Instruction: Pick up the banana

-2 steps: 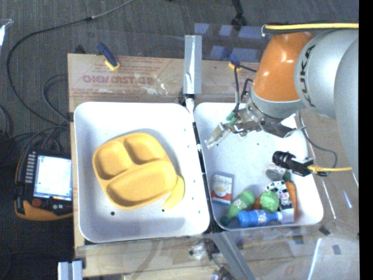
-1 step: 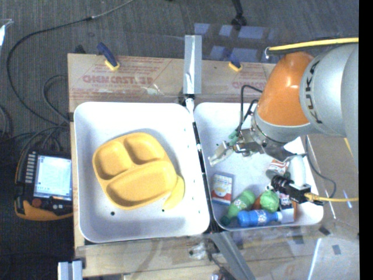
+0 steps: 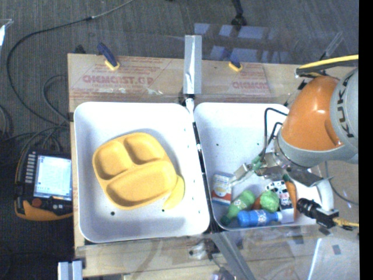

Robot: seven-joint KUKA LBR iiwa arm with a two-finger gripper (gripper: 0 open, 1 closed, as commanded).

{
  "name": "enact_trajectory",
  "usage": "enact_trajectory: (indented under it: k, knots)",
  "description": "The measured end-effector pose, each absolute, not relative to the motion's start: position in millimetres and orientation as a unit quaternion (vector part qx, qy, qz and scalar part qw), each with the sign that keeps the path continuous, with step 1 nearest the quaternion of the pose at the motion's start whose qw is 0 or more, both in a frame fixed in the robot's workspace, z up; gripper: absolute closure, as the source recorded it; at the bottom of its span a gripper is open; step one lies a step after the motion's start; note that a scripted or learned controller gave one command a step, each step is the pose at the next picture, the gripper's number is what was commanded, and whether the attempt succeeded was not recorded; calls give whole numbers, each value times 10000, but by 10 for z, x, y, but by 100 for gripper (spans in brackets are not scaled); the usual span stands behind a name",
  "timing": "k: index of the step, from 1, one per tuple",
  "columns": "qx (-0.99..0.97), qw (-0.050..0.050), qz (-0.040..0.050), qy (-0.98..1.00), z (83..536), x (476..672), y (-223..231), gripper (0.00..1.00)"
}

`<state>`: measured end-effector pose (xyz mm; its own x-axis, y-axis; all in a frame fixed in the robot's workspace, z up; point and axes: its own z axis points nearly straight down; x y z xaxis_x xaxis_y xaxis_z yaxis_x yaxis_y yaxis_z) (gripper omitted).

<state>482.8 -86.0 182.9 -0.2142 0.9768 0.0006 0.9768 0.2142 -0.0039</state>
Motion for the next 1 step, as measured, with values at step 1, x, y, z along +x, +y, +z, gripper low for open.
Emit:
enact_trajectory:
  k: [1]
  knots:
    - [-5962, -8, -1, -8028, 939, 4842, -1237, 0]
